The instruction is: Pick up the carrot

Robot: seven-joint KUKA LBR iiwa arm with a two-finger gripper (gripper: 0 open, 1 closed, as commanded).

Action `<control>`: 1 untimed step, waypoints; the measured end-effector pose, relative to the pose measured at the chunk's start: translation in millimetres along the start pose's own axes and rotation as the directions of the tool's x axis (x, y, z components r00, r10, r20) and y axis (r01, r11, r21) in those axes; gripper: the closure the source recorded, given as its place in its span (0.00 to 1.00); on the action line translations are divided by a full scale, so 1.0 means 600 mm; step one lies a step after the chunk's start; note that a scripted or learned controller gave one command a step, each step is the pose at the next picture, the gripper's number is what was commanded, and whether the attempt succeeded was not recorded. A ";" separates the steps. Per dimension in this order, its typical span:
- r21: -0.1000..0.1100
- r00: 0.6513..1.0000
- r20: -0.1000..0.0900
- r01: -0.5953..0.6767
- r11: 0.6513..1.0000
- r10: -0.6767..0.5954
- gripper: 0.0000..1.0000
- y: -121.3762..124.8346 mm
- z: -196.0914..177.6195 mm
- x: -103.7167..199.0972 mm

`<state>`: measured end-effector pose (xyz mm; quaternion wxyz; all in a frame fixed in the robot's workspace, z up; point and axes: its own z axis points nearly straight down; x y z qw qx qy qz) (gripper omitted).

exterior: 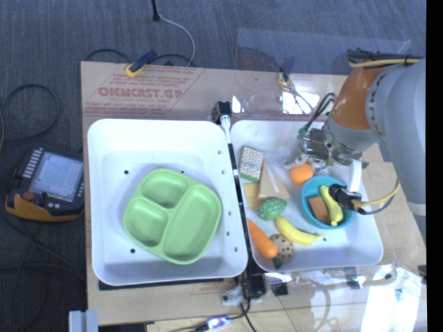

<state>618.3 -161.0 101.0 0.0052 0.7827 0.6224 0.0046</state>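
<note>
The carrot (261,239), orange with a green top, lies at the front left of the right bin (360,244), close to the wall between the bins. My gripper (309,159) hangs over the back of that bin, just above a small orange fruit (301,175). It is far from the carrot, behind it and to its right. Nothing is visibly held.
Around the carrot lie a spotted ball (282,249), a yellow banana (297,232), a broccoli (272,208), a cheese wedge (267,184) and a cracker box (250,162). A blue bowl (309,194) holds toy food. The left bin (111,151) bears a green divided plate (173,215).
</note>
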 end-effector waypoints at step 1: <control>0.006 0.994 0.002 -0.106 0.994 0.106 1.00 0.018 -0.167 0.094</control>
